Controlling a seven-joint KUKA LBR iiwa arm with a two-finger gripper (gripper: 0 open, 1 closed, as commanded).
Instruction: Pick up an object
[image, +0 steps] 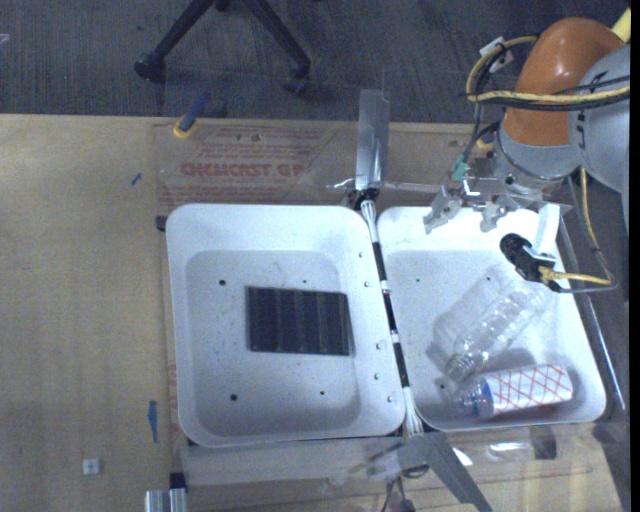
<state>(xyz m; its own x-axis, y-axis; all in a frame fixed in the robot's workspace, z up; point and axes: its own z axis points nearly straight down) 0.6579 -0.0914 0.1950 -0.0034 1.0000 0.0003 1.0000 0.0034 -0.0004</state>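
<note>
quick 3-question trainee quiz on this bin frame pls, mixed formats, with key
1. True or false: the dark ridged panel lies in the right bin.
2. The clear plastic bottle lies in which bin? A) left bin B) right bin
3. Fill in: the red-and-white checked box sits at the right bin's ____ edge, beside the bottle's blue cap.

Key: 1 false, it is in the left bin. 2 B. 3 near. The gripper hangs over the right bin's far edge.

Two white bins (190, 240). One dark ribbed panel (299, 320) in left bin. One clear plastic bottle (488, 330), one red-checked white packet (530, 386) in right bin.
</note>
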